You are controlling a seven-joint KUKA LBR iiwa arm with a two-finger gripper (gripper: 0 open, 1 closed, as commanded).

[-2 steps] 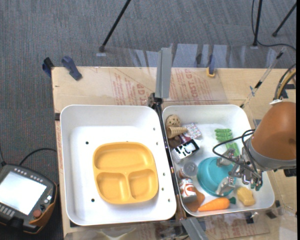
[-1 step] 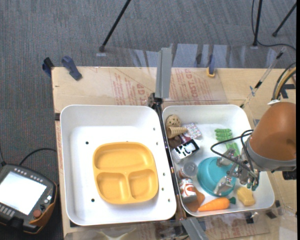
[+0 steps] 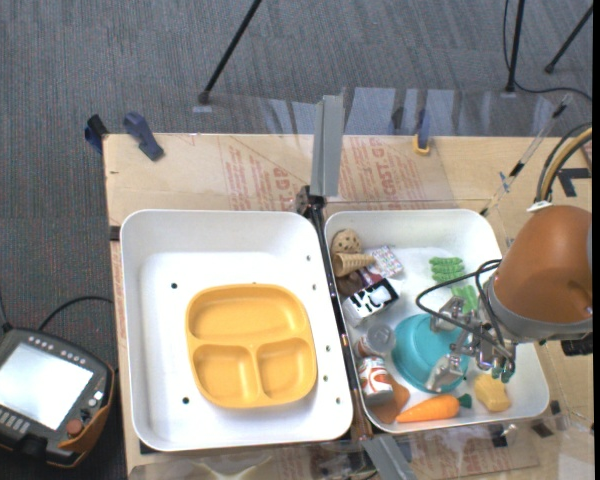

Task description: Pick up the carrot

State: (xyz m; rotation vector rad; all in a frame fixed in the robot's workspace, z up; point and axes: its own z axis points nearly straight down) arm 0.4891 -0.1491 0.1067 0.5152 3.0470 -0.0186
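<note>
The orange carrot (image 3: 430, 409) with a green stub lies flat along the front wall of the right bin (image 3: 417, 222). My gripper (image 3: 458, 364) hangs just above and behind it, over the edge of a teal bowl (image 3: 422, 349). The arm's orange band fills the bin's right side. Nothing is visibly held.
In the right bin are a red-and-white can (image 3: 376, 380), a yellow block (image 3: 492, 394), a green toy (image 3: 446, 267), a waffle cone (image 3: 353, 261), a small black-and-white box (image 3: 372, 297) and a grey lid (image 3: 376, 339). The left bin (image 3: 150, 258) holds a yellow divided tray (image 3: 251, 345).
</note>
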